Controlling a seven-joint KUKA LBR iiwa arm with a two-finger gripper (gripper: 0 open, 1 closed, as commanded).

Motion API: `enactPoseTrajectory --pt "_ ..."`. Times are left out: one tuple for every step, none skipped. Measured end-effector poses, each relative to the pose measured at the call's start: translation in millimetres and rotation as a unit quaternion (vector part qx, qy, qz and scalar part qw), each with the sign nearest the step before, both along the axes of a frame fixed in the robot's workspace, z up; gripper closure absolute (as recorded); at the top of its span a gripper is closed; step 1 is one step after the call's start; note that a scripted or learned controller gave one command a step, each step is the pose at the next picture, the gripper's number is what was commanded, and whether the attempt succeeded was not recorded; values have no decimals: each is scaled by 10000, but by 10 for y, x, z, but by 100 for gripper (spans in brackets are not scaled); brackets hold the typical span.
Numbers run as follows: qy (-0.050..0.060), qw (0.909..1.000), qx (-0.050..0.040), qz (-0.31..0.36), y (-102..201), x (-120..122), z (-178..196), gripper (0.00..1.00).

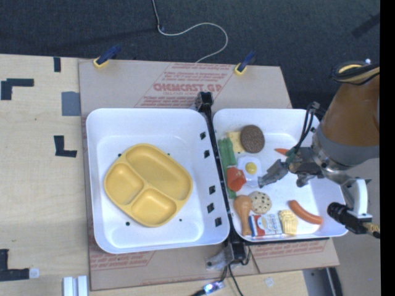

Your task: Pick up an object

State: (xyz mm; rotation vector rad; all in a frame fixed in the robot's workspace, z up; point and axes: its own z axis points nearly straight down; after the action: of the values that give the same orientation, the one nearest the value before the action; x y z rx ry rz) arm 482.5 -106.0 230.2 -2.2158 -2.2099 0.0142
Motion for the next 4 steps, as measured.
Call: enactPoseTrajectory --pt "-66 10000 -8 18 4 21 64 0" --pt "-38 10000 -6 16 -2 84 -546 0" --pt "-28 10000 -1 17 62 38 -1178 0" --pt "-73 10000 -19 15 62 39 -1457 0"
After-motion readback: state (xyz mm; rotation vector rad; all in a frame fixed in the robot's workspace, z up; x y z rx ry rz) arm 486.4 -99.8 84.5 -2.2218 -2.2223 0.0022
